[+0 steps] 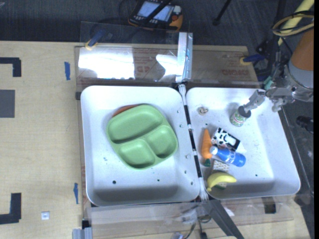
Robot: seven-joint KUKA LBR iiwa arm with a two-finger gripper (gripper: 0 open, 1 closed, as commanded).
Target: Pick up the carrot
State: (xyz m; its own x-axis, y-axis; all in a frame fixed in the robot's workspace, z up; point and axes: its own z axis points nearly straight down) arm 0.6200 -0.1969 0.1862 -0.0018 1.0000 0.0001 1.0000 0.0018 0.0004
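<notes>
The orange carrot [206, 143] lies lengthwise in the right bin [279, 148], close to its left wall. A black-and-white toy [227, 139] touches the carrot's right side. My gripper [240, 116] hangs over the upper middle of the right bin, up and to the right of the carrot and apart from it. Its tip is small and pale green here, and nothing shows held in it. The arm reaches in from the right edge.
A blue bottle [231, 157] lies just right of the carrot's lower end, and a yellow banana [220, 179] lies below it. A small pale object [202, 110] sits near the bin's upper left. A green divided plate [143, 135] lies in the left bin [94, 148].
</notes>
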